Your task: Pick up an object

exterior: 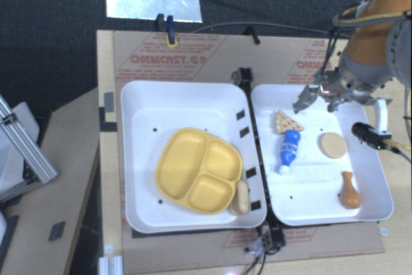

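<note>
Gripper (319, 98) hangs over the far edge of the right-hand bin (380, 203), its two dark fingers spread apart and pointing down and outward, with nothing between them. It sits at the end of the grey arm (376, 29), whose orange band shows at the upper right of the camera view.

Below the gripper, on the right bin's floor, lie four candidates for the pick. A triangular pizza-slice toy (286, 121) is nearest, just toward the camera from the fingertips. A blue and white bottle (288, 150) lies on its side, its top touching or nearly touching the slice. A round beige biscuit (333, 145) rests to the right of the bottle, apart from it. An orange drumstick (349, 191) lies near the front right corner, well clear of the others.

The left-hand bin (138, 138) holds a yellow divided plate (196, 167), with a small pale bread roll (241, 196) touching its front right edge.

Both bins stand on the desk (212, 51), joined by a black divider down the middle.

As for progress, I judge the task barely started: every object lies flat on a bin floor and none is lifted or gripped. What remains is the whole pick: choosing a target, most plausibly the pizza slice given its closeness, lowering onto it, closing, and raising it clear.
</note>
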### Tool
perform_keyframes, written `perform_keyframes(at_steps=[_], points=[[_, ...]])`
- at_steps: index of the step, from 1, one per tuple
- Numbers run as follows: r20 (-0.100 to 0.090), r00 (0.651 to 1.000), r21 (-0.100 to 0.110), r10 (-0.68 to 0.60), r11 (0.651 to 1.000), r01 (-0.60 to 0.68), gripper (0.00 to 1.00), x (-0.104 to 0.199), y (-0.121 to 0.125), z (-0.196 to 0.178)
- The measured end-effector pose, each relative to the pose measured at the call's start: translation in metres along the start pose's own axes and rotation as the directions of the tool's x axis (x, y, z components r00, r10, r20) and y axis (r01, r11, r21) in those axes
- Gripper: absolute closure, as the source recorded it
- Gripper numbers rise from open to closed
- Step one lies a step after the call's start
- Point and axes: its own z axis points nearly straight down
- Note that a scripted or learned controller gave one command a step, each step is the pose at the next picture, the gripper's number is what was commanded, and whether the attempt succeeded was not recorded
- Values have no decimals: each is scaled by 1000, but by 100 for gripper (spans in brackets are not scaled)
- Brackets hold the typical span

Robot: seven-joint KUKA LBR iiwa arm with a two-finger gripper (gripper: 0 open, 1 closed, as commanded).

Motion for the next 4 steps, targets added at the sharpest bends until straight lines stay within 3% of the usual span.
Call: perform_keyframes(at_steps=[2, 3, 4], points=[[-2, 1000, -5, 2, 1000, -2, 0, -2, -2, 91], [-3, 1000, -16, -1, 1000, 1, 100, -1, 2, 74], [0, 1000, -8, -3, 1000, 3, 100, 10, 4, 18]])
